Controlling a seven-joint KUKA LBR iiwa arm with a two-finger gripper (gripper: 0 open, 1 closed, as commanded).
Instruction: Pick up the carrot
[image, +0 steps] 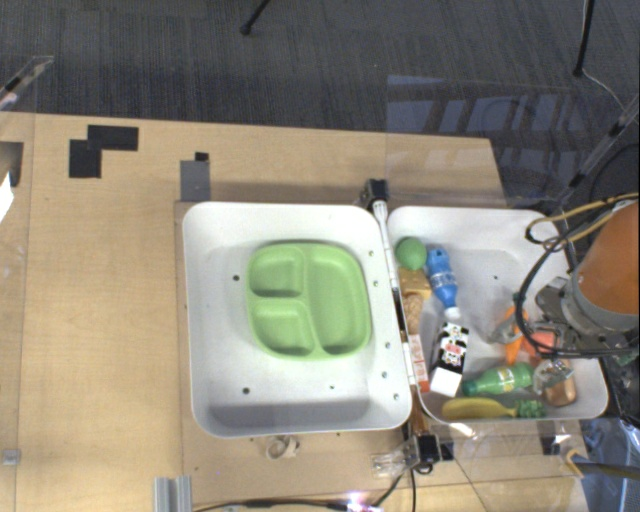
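Overhead view of the bench (100, 330), read from left to right. The left white bin (215, 400) holds a green divided tray (305, 298) with three compartments, lying flat near the bin's centre. A narrow divider separates it from the right white bin (480, 235), which carries a cluster of small items. Along that bin's left wall sit a green ball (409, 252), a blue bottle (441, 277) just beside it, and a brownish packet (414, 292) below the ball. Further down stands a small white bottle with a black-and-white label (451, 350). Near the bottom edge a green bottle (499, 380) lies on its side, with a yellow banana (478, 407) just below it. The carrot (517, 347), an orange piece, lies toward the right side of this bin, above the green bottle and directly beside the gripper (545, 335). The arm, with its orange band (612, 268), enters from the right and hangs low over the bin; cables partly hide the tool. Whether the gripper is spread or closed cannot be told, nor whether it touches the carrot.
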